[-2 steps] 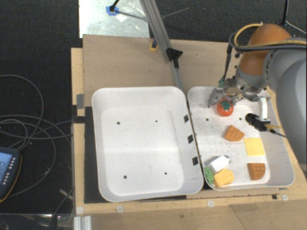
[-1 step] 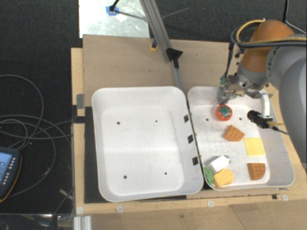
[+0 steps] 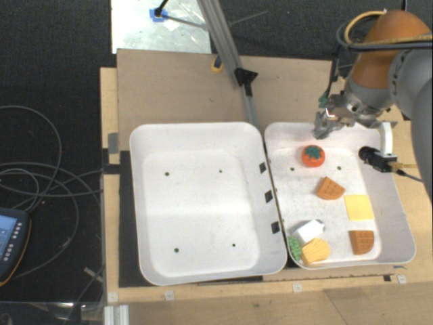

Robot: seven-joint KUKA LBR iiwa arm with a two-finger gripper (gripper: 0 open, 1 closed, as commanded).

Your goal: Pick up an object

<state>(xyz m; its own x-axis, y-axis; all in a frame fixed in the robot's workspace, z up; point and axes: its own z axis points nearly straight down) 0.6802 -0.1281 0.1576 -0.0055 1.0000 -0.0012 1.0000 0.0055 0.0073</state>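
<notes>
1. Hovering at the right bin's (image 3: 406,249) twelve o'clock rim, the end effector (image 3: 323,127) hangs just above and beside the toy tomato (image 3: 312,156); whether its jaws are apart or together I cannot tell, and nothing shows between them.
2. The tomato, red with a green top, lies near the bin's twelve o'clock end and looks like the nearest candidate for the pick.
3. Going toward six o'clock from it come an orange wedge (image 3: 330,189), a yellow square block (image 3: 358,207), an orange waffle-like piece (image 3: 361,242), and at seven o'clock a white block (image 3: 310,231) touching a yellow ridged piece (image 3: 316,250) with something green (image 3: 295,248) beside it.
4. The left bin (image 3: 145,181) shares the desk (image 3: 176,87) with the right one.
5. Risk: the tomato is round, so an off-centre closing would likely squirt it sideways.
6. Risk: it lies close to the rim, so a descent slightly toward twelve o'clock may strike the bin wall instead.
</notes>
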